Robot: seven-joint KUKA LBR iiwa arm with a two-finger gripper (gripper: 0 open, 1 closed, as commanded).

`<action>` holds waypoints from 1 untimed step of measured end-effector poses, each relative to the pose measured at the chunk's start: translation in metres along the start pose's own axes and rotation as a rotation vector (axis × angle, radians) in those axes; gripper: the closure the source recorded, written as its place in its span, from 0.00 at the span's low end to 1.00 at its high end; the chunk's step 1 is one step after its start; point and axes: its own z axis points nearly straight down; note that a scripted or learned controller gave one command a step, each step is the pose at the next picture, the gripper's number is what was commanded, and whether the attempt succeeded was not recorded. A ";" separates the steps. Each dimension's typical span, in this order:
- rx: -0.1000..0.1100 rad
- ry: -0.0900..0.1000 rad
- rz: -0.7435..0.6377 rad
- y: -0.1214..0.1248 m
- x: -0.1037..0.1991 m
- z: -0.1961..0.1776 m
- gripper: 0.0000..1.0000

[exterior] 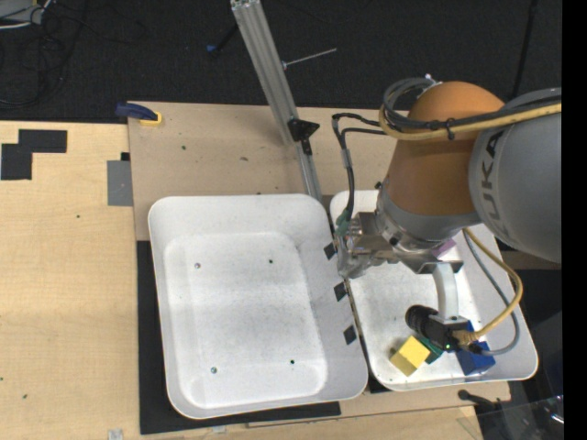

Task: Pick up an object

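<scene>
Yellow block (409, 357) lies in the right bin (381, 305), close to its front rim, with a blue item (476, 361) near it. Gripper (354, 250) is over that bin's left rim, well apart from both. Its state, open or closed, cannot be told. Left bin (238, 319) adjoins.

Matt pale wood is used for the table (220, 145); smooth white plastic for the left bin (248, 246) and right bin (385, 305).
</scene>
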 end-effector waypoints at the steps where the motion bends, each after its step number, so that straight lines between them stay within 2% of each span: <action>1: 0.002 -0.001 0.000 -0.003 0.051 0.021 1.00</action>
